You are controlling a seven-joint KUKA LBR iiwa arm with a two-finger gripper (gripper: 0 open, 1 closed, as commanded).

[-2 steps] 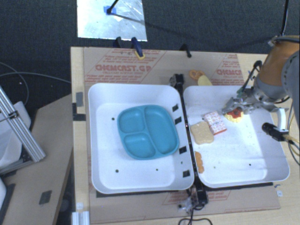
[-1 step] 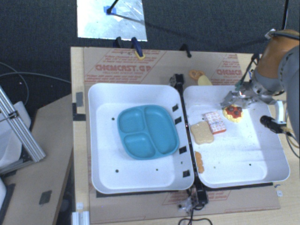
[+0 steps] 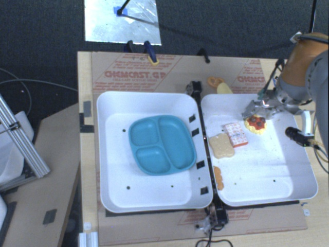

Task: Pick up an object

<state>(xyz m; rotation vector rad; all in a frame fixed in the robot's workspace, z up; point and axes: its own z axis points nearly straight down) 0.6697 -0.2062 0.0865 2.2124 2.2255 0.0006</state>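
Dark carpet surrounds the bench [image 3: 128, 68], and on it you see two white bins. Your left bin [image 3: 110, 138] holds a blue divided plate [image 3: 162, 144]. In your right bin [image 3: 288, 174] lie a toast piece [image 3: 221, 146], a red-checked packet [image 3: 235, 134] touching it, and a yellow-red toy [image 3: 256, 124]. Your gripper [image 3: 263, 107] is just above this toy, near the bin's far side; you cannot tell whether it grasps anything.
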